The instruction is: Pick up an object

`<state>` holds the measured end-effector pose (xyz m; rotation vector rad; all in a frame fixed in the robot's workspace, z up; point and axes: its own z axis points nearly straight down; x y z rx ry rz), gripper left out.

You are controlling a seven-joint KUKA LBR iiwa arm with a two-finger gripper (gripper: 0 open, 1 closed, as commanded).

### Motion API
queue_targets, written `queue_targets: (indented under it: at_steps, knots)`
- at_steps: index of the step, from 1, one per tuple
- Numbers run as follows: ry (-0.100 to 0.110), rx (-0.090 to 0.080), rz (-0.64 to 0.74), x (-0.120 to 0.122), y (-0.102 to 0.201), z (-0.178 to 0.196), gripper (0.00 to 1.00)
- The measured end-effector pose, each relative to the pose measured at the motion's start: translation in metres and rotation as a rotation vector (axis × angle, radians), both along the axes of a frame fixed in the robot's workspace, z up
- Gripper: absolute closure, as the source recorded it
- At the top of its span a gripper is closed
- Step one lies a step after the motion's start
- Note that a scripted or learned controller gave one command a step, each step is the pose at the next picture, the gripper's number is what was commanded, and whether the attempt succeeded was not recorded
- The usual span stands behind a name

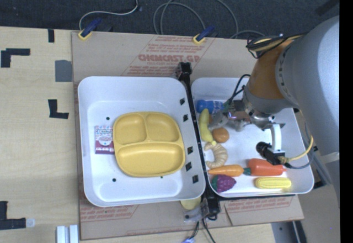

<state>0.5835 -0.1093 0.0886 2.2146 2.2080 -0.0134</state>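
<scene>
the arm reaches in from the right over the right bin (302, 142), and its gripper (234, 117) hangs low at the bin's upper left, above a cluster of toy food. the wrist body hides the tips, so i cannot tell how the jaws stand, and nothing can be seen held between them.

just beside the gripper lie a blue item (209, 106), a yellow banana (204, 125) along the bin's left wall, and a small orange-brown ball (220, 135) just below. further down sit a pale croissant-like pastry (218, 153), an orange carrot (227, 170), a purple bunch of grapes (224, 183), a red-orange pepper-like piece (266, 167) and a yellow corn cob (272, 183) near the bottom edge.

the left bin (88, 126) holds a yellow divided plate (149, 142), with a small printed card (103, 139) touching its left side.

as a judgement, the pick is at the approach or grasp stage, not finished: every object appears to rest on a bin floor, none lifted. the likeliest target is the blue item, banana or ball, since these are nearest the gripper, but which one cannot be told. left to do: close on one object and raise it clear of the bin.
</scene>
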Motion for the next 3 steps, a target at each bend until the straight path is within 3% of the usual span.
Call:
queue_targets:
  at_steps: [1,2,3]
  knots:
    - [0.001,-0.006,-0.003,0.049,0.001,-0.001,0.00]
    - [0.037,0.000,0.003,0.079,-0.005,-0.004,0.00]
    - [-0.001,0.010,-0.001,0.002,-0.005,-0.001,0.00]
